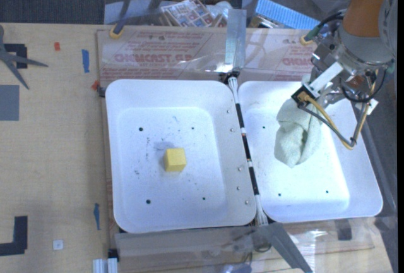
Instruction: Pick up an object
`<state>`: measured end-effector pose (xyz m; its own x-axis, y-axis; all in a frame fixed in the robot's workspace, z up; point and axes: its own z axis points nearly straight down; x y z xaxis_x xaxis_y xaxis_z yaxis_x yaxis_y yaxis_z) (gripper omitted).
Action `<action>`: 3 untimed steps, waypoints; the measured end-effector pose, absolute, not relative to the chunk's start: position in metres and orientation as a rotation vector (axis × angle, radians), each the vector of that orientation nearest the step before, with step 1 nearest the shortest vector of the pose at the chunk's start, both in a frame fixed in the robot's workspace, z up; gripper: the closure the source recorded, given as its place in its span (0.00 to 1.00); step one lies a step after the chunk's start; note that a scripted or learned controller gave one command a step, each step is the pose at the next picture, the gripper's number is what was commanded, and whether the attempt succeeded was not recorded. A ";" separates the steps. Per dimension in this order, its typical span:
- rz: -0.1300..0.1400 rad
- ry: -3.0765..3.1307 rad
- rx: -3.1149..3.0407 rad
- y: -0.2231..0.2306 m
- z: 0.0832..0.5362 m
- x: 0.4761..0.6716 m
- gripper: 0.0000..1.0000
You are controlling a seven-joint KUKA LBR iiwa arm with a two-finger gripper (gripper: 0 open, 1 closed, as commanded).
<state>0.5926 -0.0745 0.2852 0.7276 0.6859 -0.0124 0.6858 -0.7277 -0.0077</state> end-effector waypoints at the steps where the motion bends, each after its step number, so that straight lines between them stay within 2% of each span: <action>1: 0.016 -0.474 -3.103 -0.096 0.184 0.558 1.00; 2: 0.014 -0.322 -3.124 -0.056 0.246 0.488 1.00; 3: 0.015 -0.473 -3.102 -0.096 0.203 0.495 1.00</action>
